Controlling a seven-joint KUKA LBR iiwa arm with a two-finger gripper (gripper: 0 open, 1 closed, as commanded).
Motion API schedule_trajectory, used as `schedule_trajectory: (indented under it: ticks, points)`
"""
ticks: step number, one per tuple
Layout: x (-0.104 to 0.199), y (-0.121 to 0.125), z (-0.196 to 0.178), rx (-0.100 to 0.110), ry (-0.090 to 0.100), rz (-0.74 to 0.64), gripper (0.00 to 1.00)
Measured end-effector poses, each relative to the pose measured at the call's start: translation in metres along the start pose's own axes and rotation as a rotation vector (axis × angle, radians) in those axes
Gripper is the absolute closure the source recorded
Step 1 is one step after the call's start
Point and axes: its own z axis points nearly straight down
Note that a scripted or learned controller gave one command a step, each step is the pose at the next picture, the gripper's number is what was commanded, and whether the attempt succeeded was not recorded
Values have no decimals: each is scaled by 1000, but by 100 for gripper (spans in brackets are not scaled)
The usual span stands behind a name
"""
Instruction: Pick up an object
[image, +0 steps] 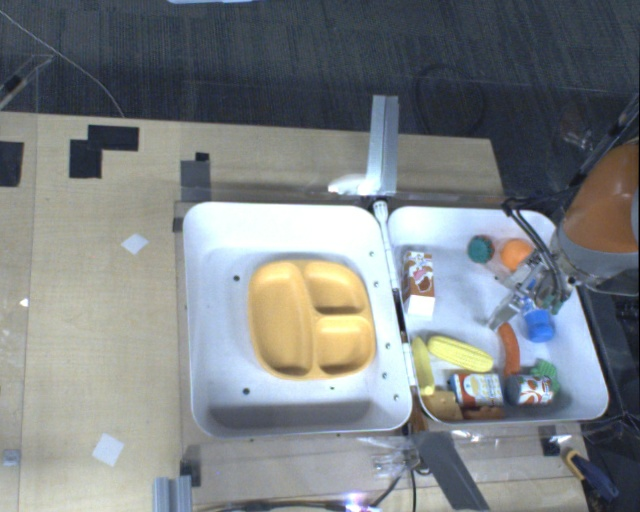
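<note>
Cans (500, 390) at the lower edge of the right bin (592, 395); the arm is low over that bin, at the reaching step.
Gripper (512, 308) hangs at right of frame beside a blue cup (539, 326) and red sausage (511, 349); its fingers look slightly parted with nothing between them, though that is hard to tell. Next, I judge, it must settle squarely over one piece and close. A yellow tray (308, 318) fills the left bin (215, 330).

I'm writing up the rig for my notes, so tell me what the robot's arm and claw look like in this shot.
The arm comes in from the right as a rounded body with a broad orange band over a grey section. Thin dark cables loop off it toward the wrist. The claw is a small metallic grey assembly with slim silver fingers; its finer detail is too small to make out.
</note>
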Motion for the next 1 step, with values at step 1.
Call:
schedule_trajectory:
  ticks: [1]
  points:
    - [4, 60, -6, -3, 0, -347, 0]
